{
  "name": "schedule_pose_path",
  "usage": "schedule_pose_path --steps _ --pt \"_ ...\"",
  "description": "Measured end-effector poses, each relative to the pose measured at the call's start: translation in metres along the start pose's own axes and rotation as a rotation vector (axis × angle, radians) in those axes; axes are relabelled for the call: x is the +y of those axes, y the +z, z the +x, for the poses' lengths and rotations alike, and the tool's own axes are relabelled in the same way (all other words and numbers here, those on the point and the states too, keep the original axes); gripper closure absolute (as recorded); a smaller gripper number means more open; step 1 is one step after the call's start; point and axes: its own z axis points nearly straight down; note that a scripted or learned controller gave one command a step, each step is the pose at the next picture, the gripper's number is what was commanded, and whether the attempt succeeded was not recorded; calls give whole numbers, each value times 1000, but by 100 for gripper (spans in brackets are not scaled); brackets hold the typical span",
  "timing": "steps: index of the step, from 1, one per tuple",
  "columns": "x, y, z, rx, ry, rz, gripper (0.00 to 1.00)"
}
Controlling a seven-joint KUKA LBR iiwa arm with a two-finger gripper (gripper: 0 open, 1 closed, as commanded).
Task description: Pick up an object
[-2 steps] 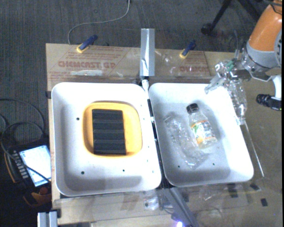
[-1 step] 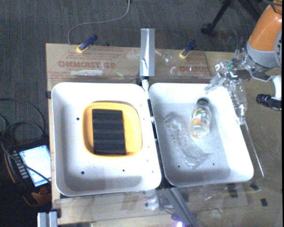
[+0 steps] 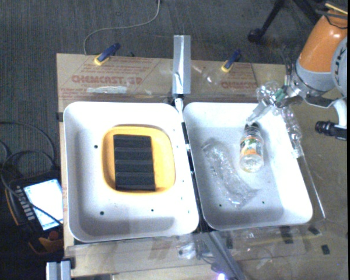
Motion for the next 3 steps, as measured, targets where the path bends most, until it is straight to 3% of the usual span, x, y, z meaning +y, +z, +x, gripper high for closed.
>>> schedule_pose_path --steps 1,2,3 --pt "-22 73 9 -2 -164 -10 0" --pt "-22 73 9 -2 -164 -10 0" --pt "-51 74 18 -15 -183 -20 0"
